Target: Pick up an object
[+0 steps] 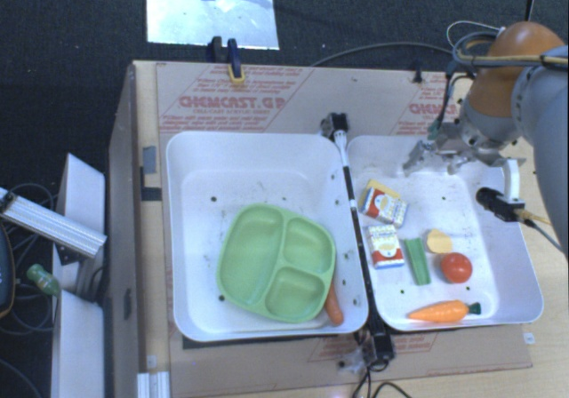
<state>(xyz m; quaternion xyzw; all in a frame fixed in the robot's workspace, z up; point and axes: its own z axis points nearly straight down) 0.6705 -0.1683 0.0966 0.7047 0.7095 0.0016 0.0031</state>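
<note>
An object to pick is not yet chosen, by the look of it, but every loose candidate near the arm lies in the right bin (511,294): two small red-and-white cartons, one (384,203) just above the other (385,245), a green stick-shaped piece (417,261) beside the lower carton, a pale yellow chunk (437,241) touching a red tomato (456,267), and an orange carrot (440,311) lying along the near wall. The left bin (204,174) holds a green divided plate (277,262) with a small orange piece (333,307) wedged between its rim and the bin's divider wall. The gripper (437,156) hangs over the far end of the right bin, its two fingers spread apart with nothing between them, and it sits well apart from all the items. To do this step well, I judge the upper carton to be the sensible target: it is the nearest thing and stands clear of its neighbours, whereas the chunk and tomato touch each other and the carrot hugs the wall, leaving little room for a finger. The carton lies at a slant, so the jaws should be turned to straddle its narrow sides before descending, and the descent should reach nearly to the bin floor, since a flat box offers little height to pinch.
</note>
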